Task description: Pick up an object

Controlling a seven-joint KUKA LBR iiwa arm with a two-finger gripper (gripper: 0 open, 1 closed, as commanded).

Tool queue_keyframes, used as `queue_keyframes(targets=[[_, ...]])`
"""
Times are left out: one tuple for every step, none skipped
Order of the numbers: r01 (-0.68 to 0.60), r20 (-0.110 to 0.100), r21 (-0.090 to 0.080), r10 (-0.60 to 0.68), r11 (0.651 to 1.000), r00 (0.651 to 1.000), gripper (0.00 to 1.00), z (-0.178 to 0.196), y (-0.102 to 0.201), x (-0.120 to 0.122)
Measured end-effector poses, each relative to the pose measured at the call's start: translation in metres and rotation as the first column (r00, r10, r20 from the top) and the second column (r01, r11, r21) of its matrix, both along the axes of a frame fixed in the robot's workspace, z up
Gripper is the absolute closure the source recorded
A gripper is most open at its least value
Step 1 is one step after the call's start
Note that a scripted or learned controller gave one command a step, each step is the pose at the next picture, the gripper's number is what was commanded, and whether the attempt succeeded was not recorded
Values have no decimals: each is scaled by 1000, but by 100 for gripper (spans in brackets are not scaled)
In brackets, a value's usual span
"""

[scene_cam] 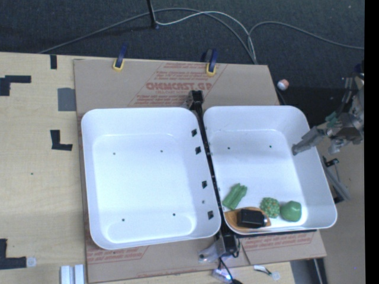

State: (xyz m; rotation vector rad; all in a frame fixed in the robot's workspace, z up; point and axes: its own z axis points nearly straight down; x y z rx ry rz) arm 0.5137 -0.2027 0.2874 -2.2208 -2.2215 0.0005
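Note:
The right bin (pixel 254 120) holds several small items along its near edge. A long green vegetable (pixel 235 195) lies near the divider. To its right sit a small green broccoli piece (pixel 270 206) and a rounded green item (pixel 291 210). A black object (pixel 251 218) rests on a brown disc (pixel 238 222) at the bin's front rim. My gripper (pixel 299 146) reaches in from the right and hangs over the right bin's right rim, well behind and above the items, with nothing seen in it.
The left bin (pixel 142 176) stands beside the right one, with a black divider strip (pixel 203 158) between them. Both rest on a cardboard sheet (pixel 172 84) held by two clamps. Cables run across the dark floor behind.

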Motion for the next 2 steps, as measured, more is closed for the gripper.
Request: queue_keyframes(targets=[[-10, 0, 2, 10, 1000, 1000, 0, 6, 105, 70], [-5, -9, 1, 5, 1000, 1000, 0, -98, 179, -16]])
